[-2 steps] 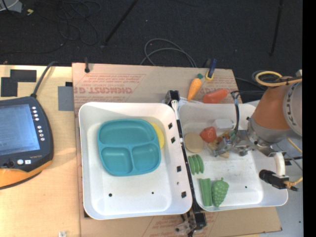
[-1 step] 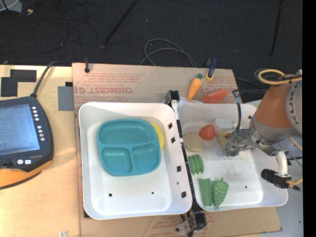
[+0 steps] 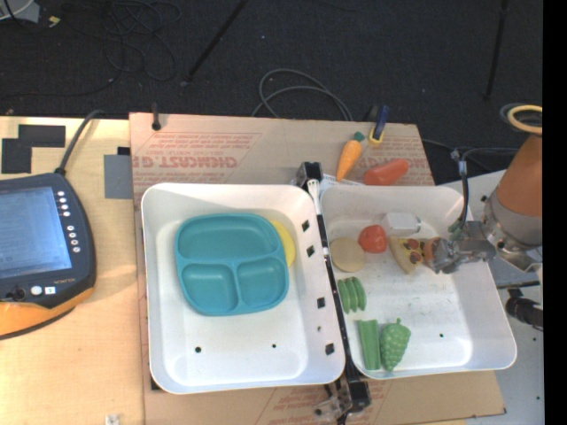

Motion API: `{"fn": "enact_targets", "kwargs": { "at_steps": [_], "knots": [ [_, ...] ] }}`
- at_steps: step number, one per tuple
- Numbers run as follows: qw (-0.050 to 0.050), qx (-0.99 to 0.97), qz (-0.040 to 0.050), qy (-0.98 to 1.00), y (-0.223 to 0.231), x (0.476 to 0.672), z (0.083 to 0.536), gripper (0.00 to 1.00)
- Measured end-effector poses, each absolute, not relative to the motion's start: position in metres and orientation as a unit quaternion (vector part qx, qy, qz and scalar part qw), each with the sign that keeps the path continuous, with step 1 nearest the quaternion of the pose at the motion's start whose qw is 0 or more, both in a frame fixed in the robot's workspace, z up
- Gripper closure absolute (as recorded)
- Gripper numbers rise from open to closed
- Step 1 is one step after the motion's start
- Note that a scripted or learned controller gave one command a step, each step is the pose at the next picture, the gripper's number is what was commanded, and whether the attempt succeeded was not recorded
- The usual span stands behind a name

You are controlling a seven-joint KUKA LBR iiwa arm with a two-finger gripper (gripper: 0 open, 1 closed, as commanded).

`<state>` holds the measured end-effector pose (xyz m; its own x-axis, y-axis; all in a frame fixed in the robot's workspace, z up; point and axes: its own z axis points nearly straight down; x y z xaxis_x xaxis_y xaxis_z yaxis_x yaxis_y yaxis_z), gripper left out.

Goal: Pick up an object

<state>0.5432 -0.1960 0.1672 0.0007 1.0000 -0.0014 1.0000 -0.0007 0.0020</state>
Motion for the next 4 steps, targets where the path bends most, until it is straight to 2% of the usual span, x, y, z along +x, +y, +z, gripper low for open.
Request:
{"fn": "enact_targets", "kwargs": {
  "at_steps": [2, 3, 4],
  "knots": [
    [-0.001, 0.707, -0.0002, 0.707, -0.172, 0.572, 0.202, 1.0],
    [0.001, 0.706, 0.0007, 0.708, -0.156, 0.61, 0.225, 1.0],
    [-0.003, 0.709, -0.0028, 0.705, -0.191, 0.548, 0.179, 1.0]
  ]
}}
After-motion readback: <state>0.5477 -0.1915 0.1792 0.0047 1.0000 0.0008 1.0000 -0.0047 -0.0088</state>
